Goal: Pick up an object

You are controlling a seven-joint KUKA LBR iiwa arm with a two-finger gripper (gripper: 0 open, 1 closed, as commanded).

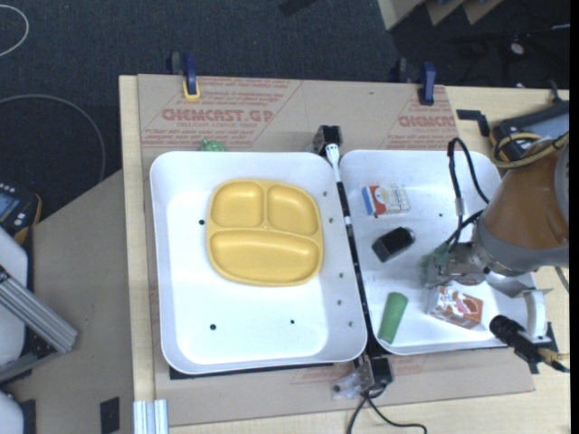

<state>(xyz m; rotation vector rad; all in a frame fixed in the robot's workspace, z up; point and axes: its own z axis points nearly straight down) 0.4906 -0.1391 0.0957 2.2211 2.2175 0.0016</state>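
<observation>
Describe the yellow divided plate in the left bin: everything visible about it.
The yellow divided plate looks like smooth matte plastic, a rounded rectangle with three compartments: two smaller ones on the far side and one wide one nearer the camera. It lies flat and right side up in the upper middle of the left bin, with nothing in its compartments and nothing else touching it.

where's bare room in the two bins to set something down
Left bin: bare floor in front of the yellow plate. Right bin: crowded by carton, black block, green cylinder, packet and arm.
</observation>
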